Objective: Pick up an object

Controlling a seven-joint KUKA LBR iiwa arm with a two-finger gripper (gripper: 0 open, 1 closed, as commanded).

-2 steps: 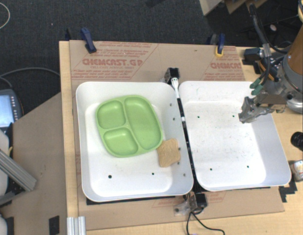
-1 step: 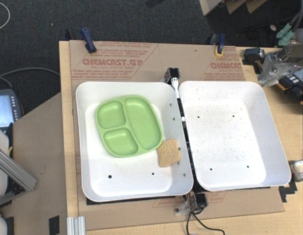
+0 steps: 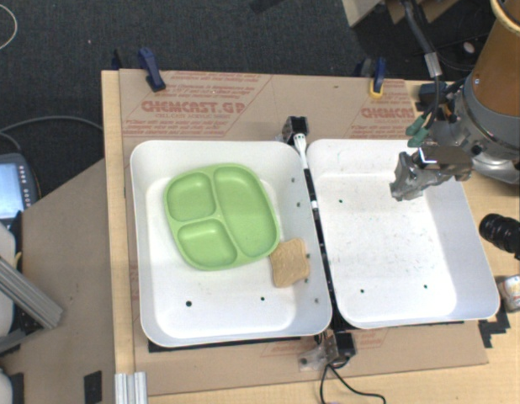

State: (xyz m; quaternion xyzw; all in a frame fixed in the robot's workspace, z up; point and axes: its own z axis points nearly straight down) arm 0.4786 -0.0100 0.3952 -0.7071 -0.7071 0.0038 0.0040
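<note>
A green divided plate point(image 3: 221, 216) lies in the left bin point(image 3: 155, 305). A tan, bread-like piece point(image 3: 289, 263) rests just off the plate's lower right corner, near the bin's right wall. My gripper point(image 3: 406, 187) hangs over the upper right part of the right bin point(image 3: 462, 305), far from both objects. Nothing shows between its fingers.
The two white bins sit side by side on a brown board point(image 3: 201, 99), divided by a dark strip point(image 3: 315, 217). Blue and yellow clamps point(image 3: 151, 68) hold the board's far edge. Black knobs point(image 3: 501, 231) stand off the right bin's right side.
</note>
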